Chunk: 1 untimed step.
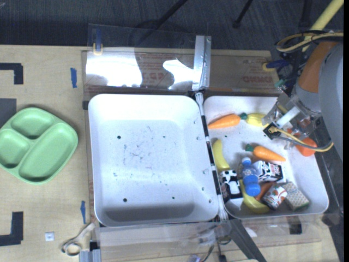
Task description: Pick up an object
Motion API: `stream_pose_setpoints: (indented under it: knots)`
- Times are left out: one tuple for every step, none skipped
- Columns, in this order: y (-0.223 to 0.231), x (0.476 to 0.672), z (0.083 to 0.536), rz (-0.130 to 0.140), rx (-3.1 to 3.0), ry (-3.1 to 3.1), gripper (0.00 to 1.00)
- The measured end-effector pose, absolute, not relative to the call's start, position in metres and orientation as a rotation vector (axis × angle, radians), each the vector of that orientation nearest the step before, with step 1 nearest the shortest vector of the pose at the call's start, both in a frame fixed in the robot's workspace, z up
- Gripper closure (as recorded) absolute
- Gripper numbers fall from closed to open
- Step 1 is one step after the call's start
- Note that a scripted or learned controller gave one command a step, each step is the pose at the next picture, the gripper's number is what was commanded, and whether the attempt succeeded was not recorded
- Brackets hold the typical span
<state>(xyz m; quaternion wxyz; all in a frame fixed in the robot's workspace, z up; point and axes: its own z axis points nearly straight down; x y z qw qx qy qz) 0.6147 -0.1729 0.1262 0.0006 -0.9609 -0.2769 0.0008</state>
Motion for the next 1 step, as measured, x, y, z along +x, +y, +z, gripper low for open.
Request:
stream_pose_setpoints:
  knots:
    - [-0.1707,0.6328,0.1635,0.004,-3.124,-0.325,0.00]
